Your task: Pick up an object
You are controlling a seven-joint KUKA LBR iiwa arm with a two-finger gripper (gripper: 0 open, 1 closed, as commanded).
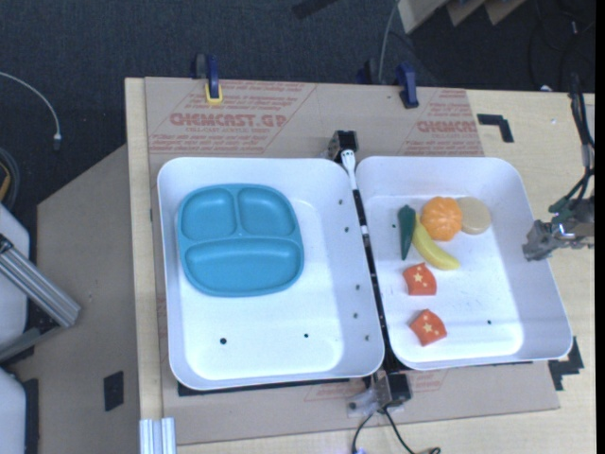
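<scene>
The right white bin (pixel 501 282) holds several small items. An orange (pixel 441 218) lies beside a pale beige round piece (pixel 475 216). A dark green pepper-like piece (pixel 406 230) and a yellow banana (pixel 435 251) lie just below and left of them. Two red strawberry-like pieces (pixel 420 279) (pixel 428 326) sit nearer the front. My gripper (pixel 544 238) shows as a small grey shape at the bin's right rim, well to the right of all the items, with nothing visibly in it.
The left white bin (pixel 321 253) holds a blue divided plate (pixel 242 238). A black-and-white strip (pixel 359 225) runs between the two bins. Blue clamps (pixel 210 72) (pixel 407 80) sit at the board's far edge. Cables (pixel 584 183) hang at the right.
</scene>
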